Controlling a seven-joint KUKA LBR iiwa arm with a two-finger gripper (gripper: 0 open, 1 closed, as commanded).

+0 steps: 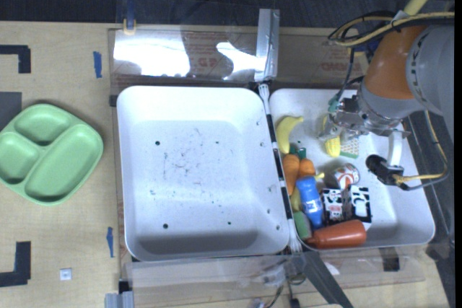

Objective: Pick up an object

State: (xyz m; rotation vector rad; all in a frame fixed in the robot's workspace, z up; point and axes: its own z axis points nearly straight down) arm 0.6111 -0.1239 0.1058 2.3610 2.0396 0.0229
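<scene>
Over the right bin [411,223] the end effector [345,132] is parked low, right by a yellow corn-like piece [333,147] behind the blue bottle [310,200]. Grip state can't be told, and nothing is seen lifted yet, so the pick is probably all left.

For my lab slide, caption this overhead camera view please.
KUKA arm's gripper hovers over a yellow item in the right bin, beside a banana, blue bottle and other toys.
</scene>
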